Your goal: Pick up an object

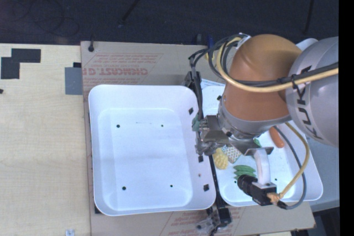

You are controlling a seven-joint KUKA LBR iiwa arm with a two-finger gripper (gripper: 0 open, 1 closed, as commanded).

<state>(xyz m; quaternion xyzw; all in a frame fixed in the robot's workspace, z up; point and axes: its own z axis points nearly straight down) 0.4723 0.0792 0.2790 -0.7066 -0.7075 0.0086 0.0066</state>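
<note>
Mostly hidden under the arm [260, 85], the right bin [311, 190] shows just its rounded lower-right rim and a strip of floor. The gripper [212, 143] sits low at that bin's left wall, right against the divide between the bins. Whether it is open or closed cannot be told from this angle.

A yellow knobbly object [221, 161] lies just below the gripper, touching or nearly so. A green leafy-looking object [243, 170] lies just beside it on the right. An orange elongated object [277, 138] lies further right, half under the arm.

The left bin [98, 152] is smooth white plastic with rounded corners, and four small dark dots mark its wide floor. Both bins rest on a brown cardboard sheet [138, 66] with red print.
</note>
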